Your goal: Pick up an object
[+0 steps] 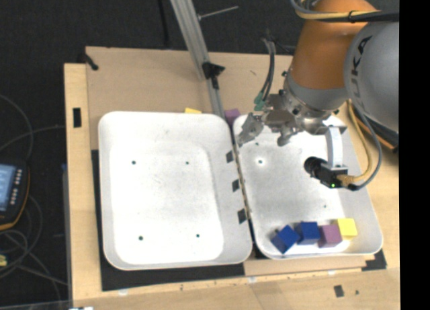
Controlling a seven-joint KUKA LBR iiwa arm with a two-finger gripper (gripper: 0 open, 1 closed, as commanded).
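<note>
Gripper [269, 127] over right bin's [366, 201] far-left corner, finger spread impossible to tell, 4 blocks, 2 blue blocks [297, 235], purple block [330, 235], yellow block [347, 227], well apart along near edge

End effector [267, 129] above right bin [295, 187]; blocks [313, 234] at near edge.

white bins [161, 187], blue blocks [297, 235], yellow block [347, 227]

cam: fixed overhead | slanted down, mid-range | both bins [107, 167] framed | arm [336, 40] enters right
</note>
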